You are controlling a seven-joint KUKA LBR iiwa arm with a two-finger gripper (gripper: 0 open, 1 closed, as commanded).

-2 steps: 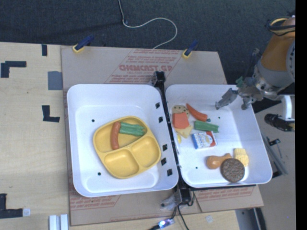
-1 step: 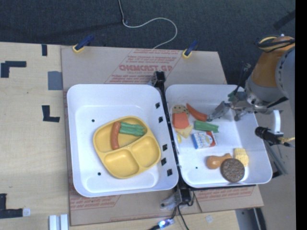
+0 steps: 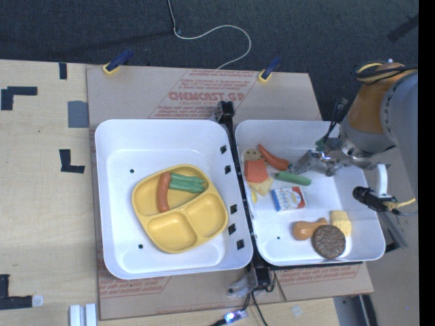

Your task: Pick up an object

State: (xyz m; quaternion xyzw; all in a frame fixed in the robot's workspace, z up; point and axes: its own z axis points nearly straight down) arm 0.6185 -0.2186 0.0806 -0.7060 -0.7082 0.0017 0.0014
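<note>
Currently reaching in over right shallow white plastic bin (image 3: 360, 250): grey two-finger gripper (image 3: 304, 163), low, just beside green bean-shaped toy (image 3: 293, 178) and red chilli-shaped toy (image 3: 274, 159). Jaw state: cannot tell. Left white bin (image 3: 115, 155): yellow divided plastic plate (image 3: 178, 228) bearing orange sausage toy (image 3: 162, 191).

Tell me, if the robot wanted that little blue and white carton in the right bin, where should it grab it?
Probably from straight above, closing across the narrow sides of the carton. It lies flat with bare bin floor below and right of it; the green piece sits close above, so the hand should avoid that edge.
</note>
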